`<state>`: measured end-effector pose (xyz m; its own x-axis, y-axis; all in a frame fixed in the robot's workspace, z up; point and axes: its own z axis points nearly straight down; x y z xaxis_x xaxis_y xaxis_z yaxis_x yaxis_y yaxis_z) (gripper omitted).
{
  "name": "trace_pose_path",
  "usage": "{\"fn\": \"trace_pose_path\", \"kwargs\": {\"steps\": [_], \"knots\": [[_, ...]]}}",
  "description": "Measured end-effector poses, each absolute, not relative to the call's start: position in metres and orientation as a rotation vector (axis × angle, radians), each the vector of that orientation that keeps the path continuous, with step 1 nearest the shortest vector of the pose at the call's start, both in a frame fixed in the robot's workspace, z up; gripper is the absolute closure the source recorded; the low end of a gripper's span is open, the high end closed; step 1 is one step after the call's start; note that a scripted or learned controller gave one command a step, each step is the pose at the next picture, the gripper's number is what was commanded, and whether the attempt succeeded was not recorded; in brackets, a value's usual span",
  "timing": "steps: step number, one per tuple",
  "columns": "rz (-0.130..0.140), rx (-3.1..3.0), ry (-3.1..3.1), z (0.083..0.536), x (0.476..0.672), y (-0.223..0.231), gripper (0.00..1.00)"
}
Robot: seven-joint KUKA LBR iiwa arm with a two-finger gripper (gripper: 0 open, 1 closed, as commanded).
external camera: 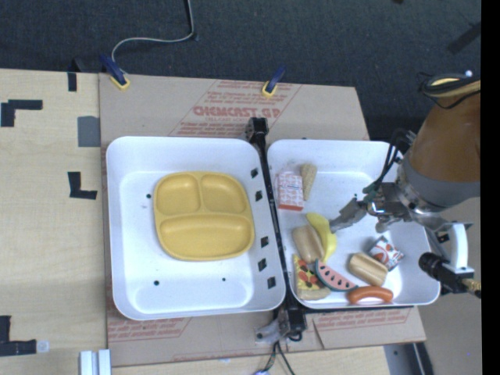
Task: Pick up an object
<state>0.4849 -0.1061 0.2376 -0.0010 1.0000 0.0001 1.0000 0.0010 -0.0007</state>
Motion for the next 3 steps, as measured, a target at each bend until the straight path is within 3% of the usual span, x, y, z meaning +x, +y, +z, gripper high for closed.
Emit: {"fn": "trace_pose_path", "kwargs": {"steps": [1,2,3], "knots": [[0.005,-2.218,-2.217,0.106,0.504,-0.117,0.0],[0.003,-2.218,-2.218,0.116,0.505,-0.117,1.0],[0.003,-2.218,-2.217,0.116,0.505,-0.117,0.0]]}}
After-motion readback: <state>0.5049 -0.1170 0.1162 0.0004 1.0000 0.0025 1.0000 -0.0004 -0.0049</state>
